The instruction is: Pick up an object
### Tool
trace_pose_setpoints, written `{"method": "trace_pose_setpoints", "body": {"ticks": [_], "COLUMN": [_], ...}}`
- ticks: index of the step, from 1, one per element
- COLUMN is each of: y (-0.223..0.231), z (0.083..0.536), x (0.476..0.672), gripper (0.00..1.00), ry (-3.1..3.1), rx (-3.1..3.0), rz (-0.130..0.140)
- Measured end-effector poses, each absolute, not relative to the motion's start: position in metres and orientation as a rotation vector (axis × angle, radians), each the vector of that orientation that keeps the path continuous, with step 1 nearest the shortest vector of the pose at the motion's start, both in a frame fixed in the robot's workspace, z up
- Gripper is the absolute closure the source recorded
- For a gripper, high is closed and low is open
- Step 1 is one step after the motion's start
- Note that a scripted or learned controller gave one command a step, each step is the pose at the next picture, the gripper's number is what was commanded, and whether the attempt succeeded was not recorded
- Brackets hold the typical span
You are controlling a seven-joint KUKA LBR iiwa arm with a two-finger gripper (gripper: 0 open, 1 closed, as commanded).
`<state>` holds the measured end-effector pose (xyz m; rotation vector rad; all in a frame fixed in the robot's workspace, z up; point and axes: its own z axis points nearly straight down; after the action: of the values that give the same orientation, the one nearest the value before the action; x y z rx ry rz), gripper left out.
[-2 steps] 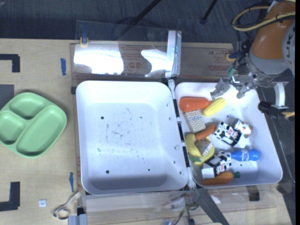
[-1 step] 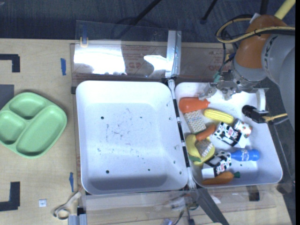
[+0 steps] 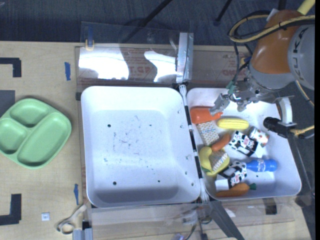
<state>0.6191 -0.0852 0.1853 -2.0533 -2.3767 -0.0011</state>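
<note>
The right white bin (image 3: 287,184) holds a pile of toy food. I see an orange piece (image 3: 200,115) at the back left, a yellow corn cob (image 3: 232,123), a carrot (image 3: 220,143), a black-and-white cow-patterned piece (image 3: 243,143), a blue bottle (image 3: 262,165), a yellow banana (image 3: 206,158) and another carrot (image 3: 232,189) at the front. My gripper (image 3: 231,101) hangs over the back of this bin, just above the orange piece and the corn. It is open, with nothing between its fingers.
The left white bin (image 3: 135,134) lies beside the right one, sharing a middle wall. A green divided plate (image 3: 32,132) rests on the bench at far left. A clear panel (image 3: 130,59) stands behind the bins. Yellow and black cables (image 3: 250,24) loop by the arm.
</note>
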Motion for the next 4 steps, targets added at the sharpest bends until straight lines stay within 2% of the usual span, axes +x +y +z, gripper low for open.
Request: {"method": "trace_pose_setpoints", "body": {"ticks": [1,2,3,4], "y": [-0.121,-0.096,-0.121,-0.130], "z": [0.142,0.170,0.102,0.168], "x": [0.580,0.589,0.614,0.655], "gripper": [0.00,0.00,0.00,0.00], "ry": [-2.346,-2.347,-2.528,-2.644], "rx": [-2.089,-2.092,-1.890,-1.704], "rz": [-0.001,-0.003,-0.014,-0.003]}}
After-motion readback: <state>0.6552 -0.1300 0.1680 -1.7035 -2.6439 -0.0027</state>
